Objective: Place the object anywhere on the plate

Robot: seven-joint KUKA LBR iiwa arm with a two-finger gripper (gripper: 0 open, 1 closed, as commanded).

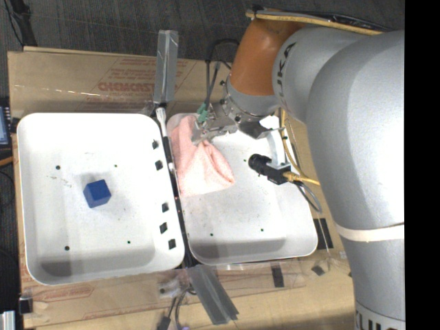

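Observation:
A pink cloth (201, 165) lies crumpled along the left side of the right bin (275, 212). Its folds draw up to a peak at its upper end. My gripper (203, 133) sits right at that peak, near the bin's back left corner, and is shut on the gathered fabric. The grey arm with its orange band (256, 53) reaches in from the upper right and hides the bin's back right part. A small blue cube (97, 192) rests on the floor of the left bin (41, 157), far from the gripper.
The two bins meet at a raised divider with black clips (167, 198). A black cable connector (267, 168) hangs off the wrist above the right bin's middle. Metal brackets stand at the back (167, 67) and the front (212, 294) of the divider.

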